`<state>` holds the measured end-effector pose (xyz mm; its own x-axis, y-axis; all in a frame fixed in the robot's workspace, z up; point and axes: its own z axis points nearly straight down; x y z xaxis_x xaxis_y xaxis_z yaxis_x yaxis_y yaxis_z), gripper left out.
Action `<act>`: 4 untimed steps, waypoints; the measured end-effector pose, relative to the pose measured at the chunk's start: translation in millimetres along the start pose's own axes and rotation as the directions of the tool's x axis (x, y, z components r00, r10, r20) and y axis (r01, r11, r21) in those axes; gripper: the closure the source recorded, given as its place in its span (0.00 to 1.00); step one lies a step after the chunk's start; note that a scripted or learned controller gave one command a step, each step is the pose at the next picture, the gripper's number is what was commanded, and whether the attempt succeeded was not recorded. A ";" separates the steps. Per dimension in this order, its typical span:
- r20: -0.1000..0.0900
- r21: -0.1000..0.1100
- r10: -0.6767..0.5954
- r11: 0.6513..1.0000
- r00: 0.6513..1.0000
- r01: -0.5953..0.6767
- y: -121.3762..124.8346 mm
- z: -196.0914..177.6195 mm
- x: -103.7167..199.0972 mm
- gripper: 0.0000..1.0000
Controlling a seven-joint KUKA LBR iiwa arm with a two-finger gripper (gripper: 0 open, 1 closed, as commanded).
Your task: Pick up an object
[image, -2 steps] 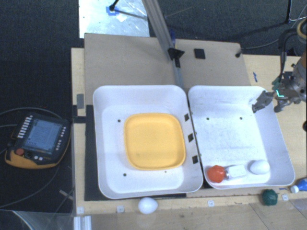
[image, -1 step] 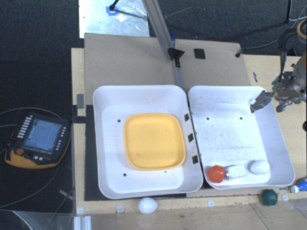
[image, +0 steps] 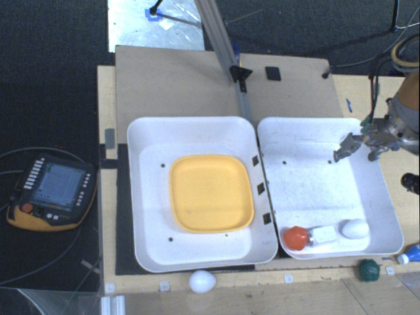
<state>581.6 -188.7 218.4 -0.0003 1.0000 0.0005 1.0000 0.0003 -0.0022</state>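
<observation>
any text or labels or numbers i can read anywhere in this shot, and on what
None can be read.
The teach pendant has a lit screen and rows of keys, too small and blurred to read.
The small tags along the bench's front edge are too small to read.
The yellow plate and both white bins bear no print.

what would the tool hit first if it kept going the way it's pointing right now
The tool points left and slightly down over the right bin. Going straight on, it would probably meet that bin's bare white floor first; its height above the floor is unclear.
</observation>
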 end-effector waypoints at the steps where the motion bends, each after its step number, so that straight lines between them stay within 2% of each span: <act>1: 0.000 0.002 0.000 1.000 1.000 0.000 0.2 62.5 -0.4 0.00; 2: 0.000 0.000 0.000 1.000 1.000 0.000 -2.1 105.7 5.0 0.00; 3: 0.001 -0.004 0.000 1.000 1.000 0.000 -0.9 93.1 4.4 1.00; 4: 0.002 -0.007 -0.001 1.000 1.000 0.001 3.8 50.0 4.8 1.00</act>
<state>585.4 -183.9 168.4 -0.0009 1.0000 -0.0010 1.0000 0.0009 0.0044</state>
